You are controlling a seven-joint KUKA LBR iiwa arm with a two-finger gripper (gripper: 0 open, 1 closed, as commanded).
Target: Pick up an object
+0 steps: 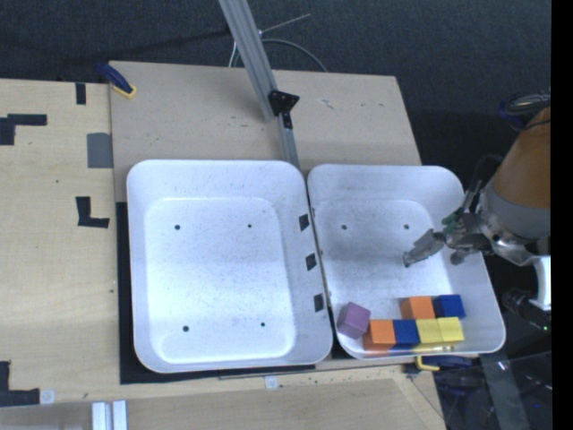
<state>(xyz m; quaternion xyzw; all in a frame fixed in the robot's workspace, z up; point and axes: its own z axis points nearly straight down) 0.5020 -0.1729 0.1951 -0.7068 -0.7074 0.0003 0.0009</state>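
Note:
The right bin [385, 182] holds several small blocks along its near wall. A purple cube [354, 319] sits at the left end of them. Beside it runs a row with an orange block [382, 332], a blue block [406, 331] and yellow blocks [440, 331]. Behind that row lie another orange block [416, 308] and a blue one [448, 306]. My gripper [433, 256] hangs over the right side of this bin, farther back than the blocks and apart from them. It is open with nothing between its fingers.
The left bin [215, 173] adjoins the right one along a shared rim. A slanted metal pole [255, 56] crosses the bench behind the bins. The arm's grey and orange body [526, 182] stands at the right edge.

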